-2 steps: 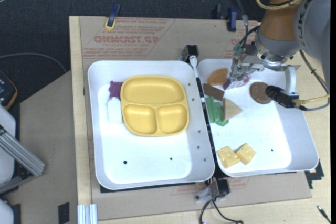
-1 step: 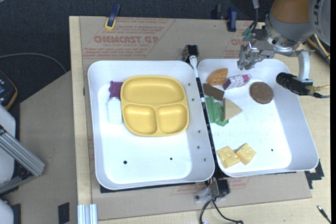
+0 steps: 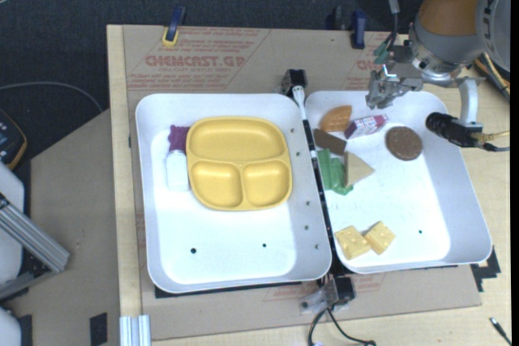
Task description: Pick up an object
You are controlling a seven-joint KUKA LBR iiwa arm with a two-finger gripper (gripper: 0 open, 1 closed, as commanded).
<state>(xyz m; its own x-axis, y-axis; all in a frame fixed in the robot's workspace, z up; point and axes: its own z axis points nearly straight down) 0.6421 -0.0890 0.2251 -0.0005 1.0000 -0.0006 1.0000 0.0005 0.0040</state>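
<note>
My gripper point(image 3: 381, 96) hangs over the far rim of the right bin point(image 3: 454, 198), just above and right of a purple-and-white wrapped item point(image 3: 366, 125). Beside that wrapper lie an orange bread-like piece point(image 3: 335, 117) and a round brown cookie point(image 3: 403, 143). Nearer the bin's left wall sit a dark brown square point(image 3: 330, 142), a green item point(image 3: 333, 173) and a tan wedge point(image 3: 360, 168). Two yellow cheese cubes point(image 3: 366, 240) rest near the front. I see nothing hanging from the gripper.
The left bin point(image 3: 219, 255) holds a yellow divided tray point(image 3: 239, 160), with a purple object point(image 3: 177, 136) and a white bottle point(image 3: 176, 171) at its left. A black cylinder point(image 3: 451, 130) on the arm juts over the right bin's far right corner.
</note>
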